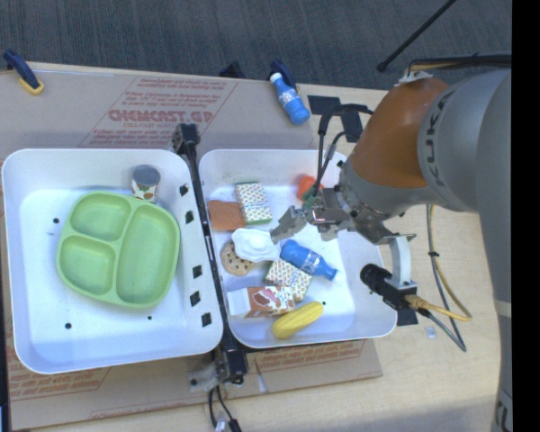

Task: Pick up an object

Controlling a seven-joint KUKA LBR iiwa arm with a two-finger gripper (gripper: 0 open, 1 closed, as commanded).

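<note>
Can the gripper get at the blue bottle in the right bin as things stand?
Probably yes. The gripper hangs over the right bin, just up and left of the blue bottle. The bottle lies on top of the clutter with nothing over it, though a white object and a patterned packet crowd its sides.

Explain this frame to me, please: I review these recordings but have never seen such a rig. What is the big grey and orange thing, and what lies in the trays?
That is a robot arm, reaching in from the right; one fixed camera looks down at a slant. Its tool hangs low over the right bin. I cannot see anything held in it. That bin holds small items: a blue bottle, a yellow banana, a white lump, a cookie and patterned packets. The left bin holds a green divided plate and a small cup. Another blue bottle lies on the cardboard behind.
</note>
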